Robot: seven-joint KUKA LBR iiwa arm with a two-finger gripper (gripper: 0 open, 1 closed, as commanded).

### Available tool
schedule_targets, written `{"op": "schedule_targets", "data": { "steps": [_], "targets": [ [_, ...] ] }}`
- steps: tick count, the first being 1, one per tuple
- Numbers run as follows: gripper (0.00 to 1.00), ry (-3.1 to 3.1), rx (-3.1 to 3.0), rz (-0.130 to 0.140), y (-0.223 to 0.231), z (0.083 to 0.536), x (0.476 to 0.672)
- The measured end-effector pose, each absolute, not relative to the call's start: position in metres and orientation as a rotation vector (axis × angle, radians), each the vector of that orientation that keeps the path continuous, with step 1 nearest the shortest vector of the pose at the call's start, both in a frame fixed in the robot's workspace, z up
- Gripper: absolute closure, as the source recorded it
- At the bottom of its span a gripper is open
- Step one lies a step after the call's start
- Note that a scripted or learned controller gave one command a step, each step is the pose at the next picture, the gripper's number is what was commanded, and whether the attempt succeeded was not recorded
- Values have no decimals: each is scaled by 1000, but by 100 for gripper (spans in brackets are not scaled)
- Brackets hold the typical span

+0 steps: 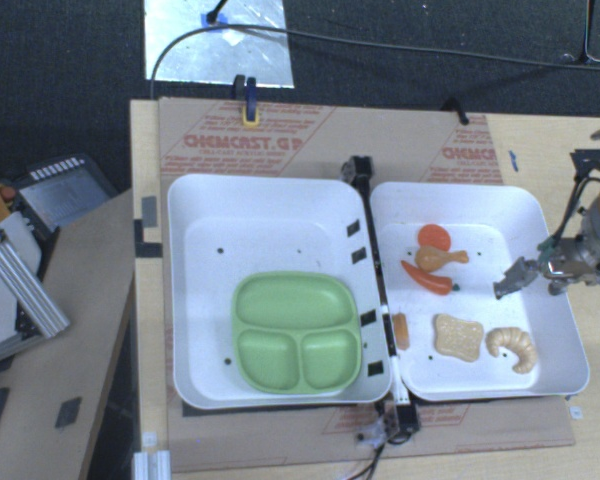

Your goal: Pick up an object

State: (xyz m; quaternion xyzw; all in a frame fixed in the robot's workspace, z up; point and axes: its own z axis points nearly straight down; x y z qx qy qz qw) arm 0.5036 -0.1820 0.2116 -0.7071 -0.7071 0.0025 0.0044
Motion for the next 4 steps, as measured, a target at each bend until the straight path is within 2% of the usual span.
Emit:
{"op": "schedule_targets", "data": {
  "steps": [1, 2, 3, 4],
  "targets": [
    [0, -2226, -2218, -1, -182, 217, 506],
    [0, -2222, -2217, 1, -173, 158, 506],
    [0, -2221, -2218, 2, -171, 103, 497],
    [0, -2224, -2221, -4, -171, 87, 498]
  ]
}}
